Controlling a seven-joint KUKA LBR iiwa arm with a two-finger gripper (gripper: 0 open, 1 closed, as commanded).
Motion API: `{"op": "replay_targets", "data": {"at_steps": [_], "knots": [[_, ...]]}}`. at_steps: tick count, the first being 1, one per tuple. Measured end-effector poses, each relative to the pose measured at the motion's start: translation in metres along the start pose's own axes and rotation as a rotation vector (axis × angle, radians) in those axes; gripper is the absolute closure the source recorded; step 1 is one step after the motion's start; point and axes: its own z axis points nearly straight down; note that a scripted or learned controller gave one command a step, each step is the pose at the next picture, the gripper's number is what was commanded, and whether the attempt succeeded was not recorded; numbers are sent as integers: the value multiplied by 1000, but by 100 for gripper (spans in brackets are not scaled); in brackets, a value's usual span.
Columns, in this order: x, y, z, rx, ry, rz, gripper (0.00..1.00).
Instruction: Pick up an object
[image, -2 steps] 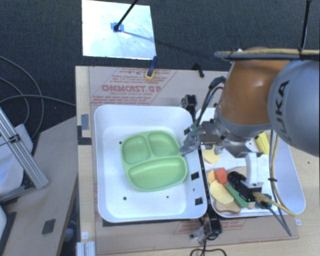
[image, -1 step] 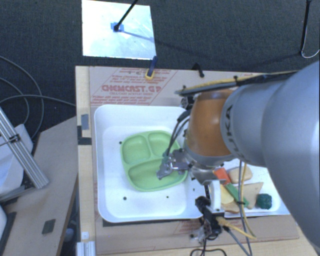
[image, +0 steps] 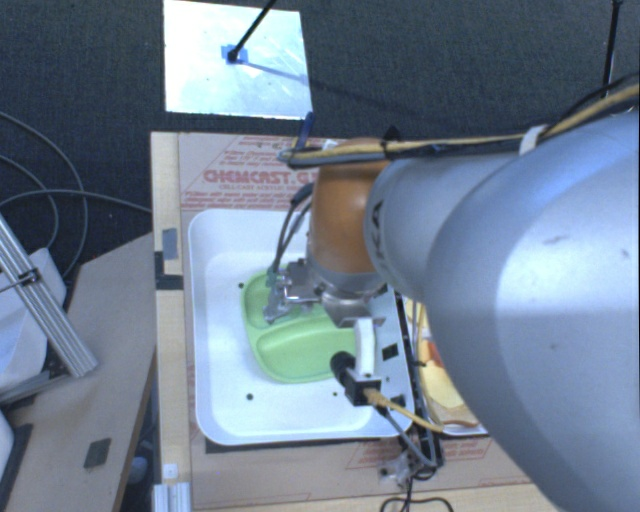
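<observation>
Camera view has the big grey arm (image: 520, 260) blocking most of the right bin (image: 440, 395), its gripper (image: 285, 300) down on a green dish (image: 290, 350) in the left white bin (image: 225, 300), finger spacing impossible to tell.

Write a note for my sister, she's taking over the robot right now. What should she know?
Gripper: down inside the left white bin, over the green dish; I cannot tell from this view whether it is open or shut.
Green dish: lying in the left bin, toward its right side, partly hidden under the wrist.
Orange band of the arm sits right above it.
Done: the arm has reached the dish.
Left: nothing looks lifted yet. Check for a real grip on the dish before raising it.
</observation>
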Motion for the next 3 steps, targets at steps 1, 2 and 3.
{"op": "replay_targets", "data": {"at_steps": [1,2,3], "knots": [[19,123,70,-5,2,4,0],[20,117,61,5,5,3,100],[44,40,-20,8,2,-1,100]]}}
